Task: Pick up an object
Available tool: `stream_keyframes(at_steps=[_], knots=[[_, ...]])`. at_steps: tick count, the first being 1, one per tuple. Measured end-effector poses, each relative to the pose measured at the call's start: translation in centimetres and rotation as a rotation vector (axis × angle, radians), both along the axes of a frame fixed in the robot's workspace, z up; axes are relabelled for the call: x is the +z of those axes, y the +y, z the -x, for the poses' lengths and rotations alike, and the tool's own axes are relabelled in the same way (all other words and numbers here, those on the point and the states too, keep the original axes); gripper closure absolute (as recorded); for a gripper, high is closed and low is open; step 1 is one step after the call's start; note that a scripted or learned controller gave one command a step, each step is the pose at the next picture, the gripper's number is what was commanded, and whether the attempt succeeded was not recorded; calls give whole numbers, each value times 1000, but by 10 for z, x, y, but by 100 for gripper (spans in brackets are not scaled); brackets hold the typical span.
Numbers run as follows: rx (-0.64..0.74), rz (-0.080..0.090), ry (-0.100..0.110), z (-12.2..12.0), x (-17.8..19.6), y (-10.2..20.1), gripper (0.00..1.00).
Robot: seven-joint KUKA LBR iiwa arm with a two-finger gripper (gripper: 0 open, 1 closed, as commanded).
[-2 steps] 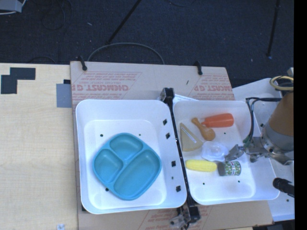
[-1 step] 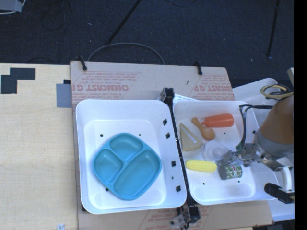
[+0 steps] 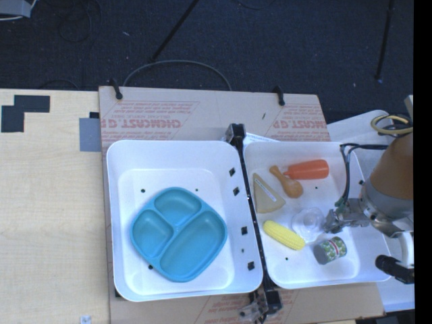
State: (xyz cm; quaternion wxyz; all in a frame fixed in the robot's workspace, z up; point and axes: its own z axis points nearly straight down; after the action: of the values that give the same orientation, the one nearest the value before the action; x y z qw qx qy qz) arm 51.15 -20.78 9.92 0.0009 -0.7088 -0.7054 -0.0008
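Bins sat side by side on the counter (image 3: 47, 214): left bin (image 3: 128, 160) held a blue divided plate (image 3: 179, 233), right bin (image 3: 358, 275) held an orange-handled tool (image 3: 300, 174), tan wedge (image 3: 265, 196), corn cob (image 3: 283, 235), clear cup (image 3: 309, 220) and green-labelled can (image 3: 330, 250). Arm (image 3: 395, 181) reached over the right bin, end effector (image 3: 337, 220) low between cup and can; couldn't tell its opening or whether it gripped anything.

Bright, even light washes both white bins (image 3: 177, 160) nearly to glare, with faint shadows. Above the bins the floor (image 3: 202, 32) is dim. The picture is soft and slightly grainy.
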Motion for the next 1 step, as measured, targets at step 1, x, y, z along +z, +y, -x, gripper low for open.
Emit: stream_keyframes(at_steps=[1], knots=[[5,3,-3,2,63,-4,100]])
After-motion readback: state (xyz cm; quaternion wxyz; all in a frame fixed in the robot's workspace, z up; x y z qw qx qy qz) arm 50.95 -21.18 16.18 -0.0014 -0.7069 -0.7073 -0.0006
